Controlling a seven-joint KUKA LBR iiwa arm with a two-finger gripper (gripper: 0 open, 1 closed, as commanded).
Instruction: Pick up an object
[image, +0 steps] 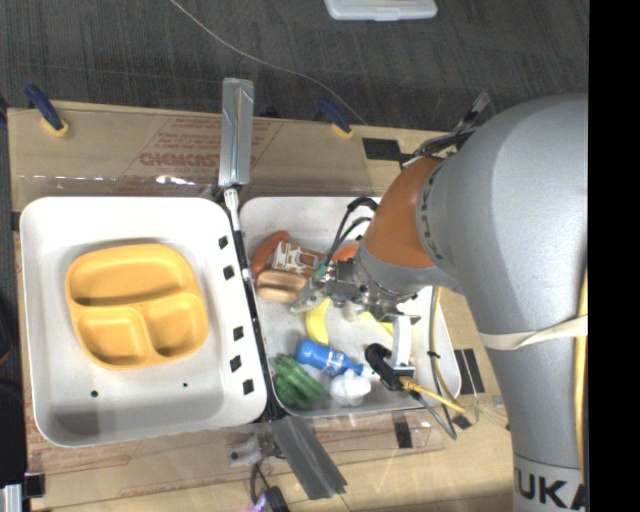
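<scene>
The right bin holds a jumble of small items: a hot dog in a bun, a brown-and-white packet, a yellow banana-like piece, a blue bottle, a green object and a white object. My gripper is low in this bin, just right of the hot dog and over the yellow piece. The arm's wrist hides most of it.
The left bin carries a yellow three-compartment tray. A metal bar stands at the divider between the bins. The grey arm with its orange band covers the right bin's right half. Cables trail near its front edge.
</scene>
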